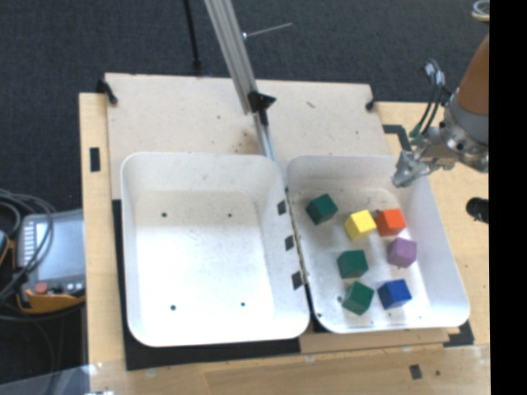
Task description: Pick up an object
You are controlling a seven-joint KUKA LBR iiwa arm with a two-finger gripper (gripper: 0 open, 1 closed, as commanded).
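The pick looks hardly begun. The grey arm with its orange band reaches in from the right, and its two-finger metal end effector (407,174) hangs over the upper right rim of the right-hand shallow white plastic bin (440,245); whether it is spread or pressed together cannot be told at this angle and size, and nothing is visible between its tips. All the candidate objects lie loose on that bin's floor: a dark green cube (321,209) nearest the divider at the top, a yellow cube (360,225) touching or just beside an orange cube (390,220), a purple many-sided block (402,252) below the orange one, a second green cube (352,263) in the middle, a third green cube (358,297) near the bottom, and a blue cube (394,293) just beside it. The left-hand shallow white plastic bin (140,220) sits alongside on the pale wooden worktop (189,109). The orange cube and yellow cube seem the nearest to the end effector, though still apart from it. By my reading everything remains: choosing a piece, descending, closing on it and lifting it off the floor of the bin.
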